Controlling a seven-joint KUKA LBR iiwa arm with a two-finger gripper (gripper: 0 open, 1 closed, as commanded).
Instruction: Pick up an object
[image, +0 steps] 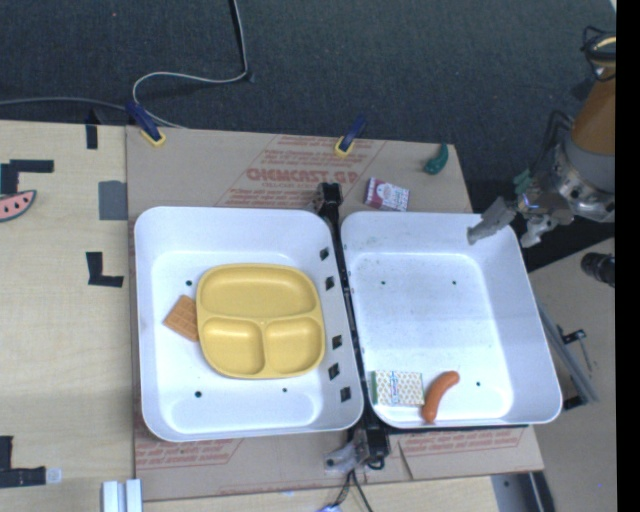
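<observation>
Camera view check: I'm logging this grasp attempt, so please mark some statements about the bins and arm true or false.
1. The yellow divided plate lies in the left bin. True.
2. The orange sausage lies on the plate. False: it lies in the right bin, near its front edge.
3. The gripper is at the right bin's far right corner. True.
4. The small packet lies far from the sausage. False: it is right beside it.

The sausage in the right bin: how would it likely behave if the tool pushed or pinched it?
The sausage is a curved, rounded cylinder, so a side push would probably roll or pivot it. It looks smooth, possibly slippery in a pinch. It lies close to the packet and the right bin's front wall, so a push may jam it there.
</observation>
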